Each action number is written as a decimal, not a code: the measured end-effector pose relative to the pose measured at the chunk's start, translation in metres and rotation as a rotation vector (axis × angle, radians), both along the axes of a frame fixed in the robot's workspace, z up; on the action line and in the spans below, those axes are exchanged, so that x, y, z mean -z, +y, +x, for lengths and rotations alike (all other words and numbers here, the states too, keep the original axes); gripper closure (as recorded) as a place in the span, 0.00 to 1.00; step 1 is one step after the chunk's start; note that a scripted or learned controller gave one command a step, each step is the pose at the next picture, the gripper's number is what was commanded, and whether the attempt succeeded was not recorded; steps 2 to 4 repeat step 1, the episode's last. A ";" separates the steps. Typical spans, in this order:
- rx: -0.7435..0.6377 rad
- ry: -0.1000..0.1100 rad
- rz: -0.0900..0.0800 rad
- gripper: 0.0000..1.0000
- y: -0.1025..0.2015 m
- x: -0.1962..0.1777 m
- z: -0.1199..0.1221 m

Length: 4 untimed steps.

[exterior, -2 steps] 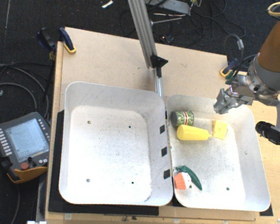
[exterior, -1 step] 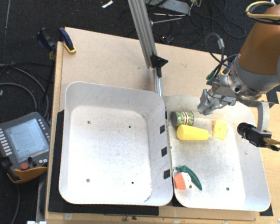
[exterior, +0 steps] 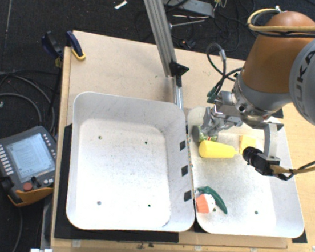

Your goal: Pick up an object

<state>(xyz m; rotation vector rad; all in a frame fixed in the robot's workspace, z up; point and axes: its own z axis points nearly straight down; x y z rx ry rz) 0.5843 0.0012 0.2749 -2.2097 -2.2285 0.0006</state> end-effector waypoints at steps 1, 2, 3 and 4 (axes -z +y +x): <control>0.000 0.001 0.000 1.00 0.057 0.019 -0.017; 0.000 0.001 0.000 1.00 0.057 0.019 -0.017; 0.000 0.001 0.000 1.00 0.057 0.019 -0.017; 0.000 0.001 0.000 1.00 0.057 0.019 -0.017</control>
